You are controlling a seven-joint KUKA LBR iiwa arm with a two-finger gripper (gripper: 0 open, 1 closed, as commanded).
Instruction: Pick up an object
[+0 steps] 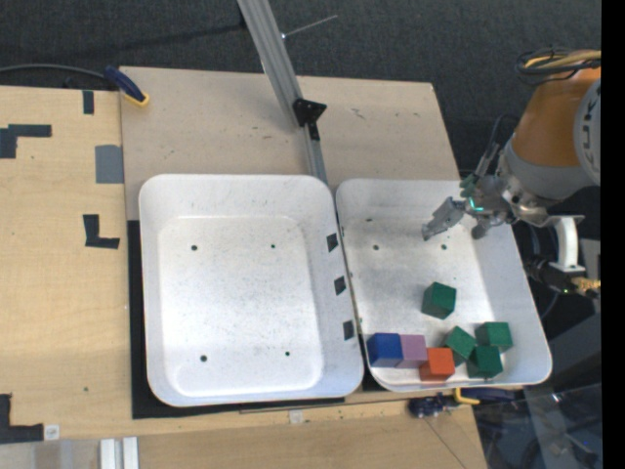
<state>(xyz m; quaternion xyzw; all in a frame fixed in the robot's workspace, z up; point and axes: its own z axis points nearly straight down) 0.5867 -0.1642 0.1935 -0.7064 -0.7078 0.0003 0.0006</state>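
The spread, empty gripper [459,219] hangs above the right bin [391,213], well apart from the green cube [439,299] below it.

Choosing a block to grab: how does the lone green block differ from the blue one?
The lone green block stands apart near the right bin's middle; the blue block sits at the near edge, touching a purple block. The green one lies nearer the pincer. Both look like similar-sized cubes.

Wooden bench [225,135] bears two white bins [156,262] side by side.
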